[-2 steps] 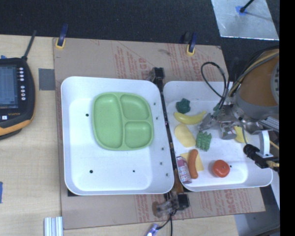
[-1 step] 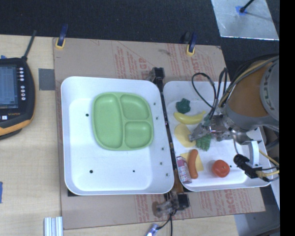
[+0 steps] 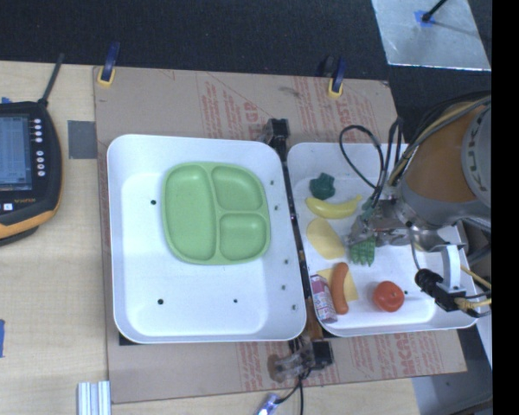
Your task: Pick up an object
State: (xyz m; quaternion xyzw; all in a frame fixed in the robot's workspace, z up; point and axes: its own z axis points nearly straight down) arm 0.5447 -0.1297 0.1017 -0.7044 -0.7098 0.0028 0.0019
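Observation:
The right bin (image 3: 415, 322) holds several toy foods: a yellow banana (image 3: 333, 206), a dark green piece (image 3: 322, 184), a pale yellow lemon-like piece (image 3: 325, 239), a hot dog (image 3: 340, 287), a red tomato (image 3: 387, 296), a small pink-labelled can (image 3: 320, 297) and a green broccoli (image 3: 362, 251). My gripper (image 3: 368, 232) is low in this bin, right over the broccoli and touching or nearly touching its top. The grey arm body with its orange band (image 3: 441, 171) covers the bin's right part.
The left bin (image 3: 199, 318) bears a light green divided plate (image 3: 215, 212). A teach pendant (image 3: 13, 167) lies on the bench at far left. Black cables (image 3: 372, 150) loop over the right bin's back. Clamps sit between the bins, front and back.

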